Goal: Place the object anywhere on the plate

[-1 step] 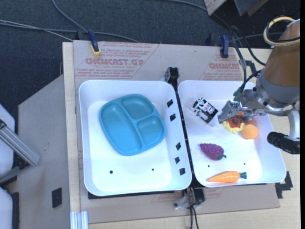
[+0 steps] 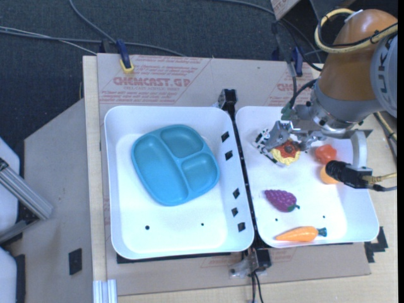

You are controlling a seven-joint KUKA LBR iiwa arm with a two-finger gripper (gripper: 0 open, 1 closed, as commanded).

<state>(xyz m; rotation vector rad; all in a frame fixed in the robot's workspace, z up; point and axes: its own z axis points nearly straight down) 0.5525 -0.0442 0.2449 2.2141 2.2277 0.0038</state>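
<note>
— Where was the pincer [image 2: 282, 145] at that moment?

— It was low over the right bin [image 2: 360, 229], near its far left corner, just above a small toy [image 2: 288, 153] that was yellow with a red spot. If its fingers were spread or pressed together, I could not tell; the wrist covered them.

— And was the toy between them?

— I could not see that. The toy lay on the floor of the bin, partly under the pincer. I think it was the object of the task, but a purple grape bunch [image 2: 281, 199], a carrot [image 2: 299, 233] at the near edge and an orange-red piece [image 2: 326, 153] lay in the same bin.

— How would it handle?

— It looked like light, stiff plastic, smooth and perhaps slippery. I would take it across its narrow middle.

— And the plate [image 2: 175, 164]?

— Blue, with three compartments, in the middle of the left bin [image 2: 126, 235], well apart from the toy.
</note>
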